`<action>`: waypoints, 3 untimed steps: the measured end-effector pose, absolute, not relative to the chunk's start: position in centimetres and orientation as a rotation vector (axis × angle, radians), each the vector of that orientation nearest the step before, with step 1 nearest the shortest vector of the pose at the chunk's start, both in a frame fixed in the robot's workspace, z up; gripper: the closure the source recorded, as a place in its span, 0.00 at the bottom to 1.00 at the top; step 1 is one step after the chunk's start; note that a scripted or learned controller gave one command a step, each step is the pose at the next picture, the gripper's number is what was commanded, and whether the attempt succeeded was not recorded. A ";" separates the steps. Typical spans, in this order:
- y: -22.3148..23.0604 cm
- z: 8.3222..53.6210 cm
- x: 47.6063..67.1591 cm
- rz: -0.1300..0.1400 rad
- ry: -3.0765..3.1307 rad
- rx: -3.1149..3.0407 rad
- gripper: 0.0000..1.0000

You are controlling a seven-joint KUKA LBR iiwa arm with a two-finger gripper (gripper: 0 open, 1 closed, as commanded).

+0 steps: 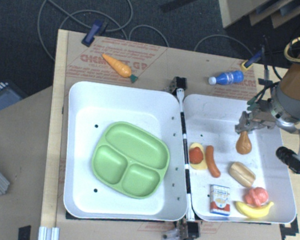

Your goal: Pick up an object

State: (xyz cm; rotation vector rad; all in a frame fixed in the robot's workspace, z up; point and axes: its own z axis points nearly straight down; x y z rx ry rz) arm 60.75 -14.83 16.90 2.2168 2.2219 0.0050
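Drumstick-shaped brown toy, a plastic chicken leg (243, 142), sits in the upper part of the right-hand shallow white bin (217, 112), and the two-finger gripper (248, 126) is directly above its narrow end. From where I stand, the thin bone tip runs up into the fingers, but the grey wrist hides the tips, so I cannot tell whether they are clenched on it or merely hovering over it.

If it does have the toy, the hold looks to be only on the slim top, with the fat end hanging below. My guess is it could swing or slip out on the way up. If the fingers are off to one side, they may just knock it over toward the bin wall.

Nearby things look safe: the tan bread roll (242, 173) and the red sausage (213, 161) lie well below it, the yellow banana (252, 209) and small red-and-white carton (219, 199) nearer the front rim. The green divided plastic tray (130, 159) in the left bin (76, 134) is well apart.
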 end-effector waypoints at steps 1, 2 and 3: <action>-6.5 20.2 56.8 0.001 2.225 2.221 1.00; -3.3 22.9 55.3 0.002 2.222 2.219 1.00; 3.2 24.2 56.3 0.003 2.222 2.219 1.00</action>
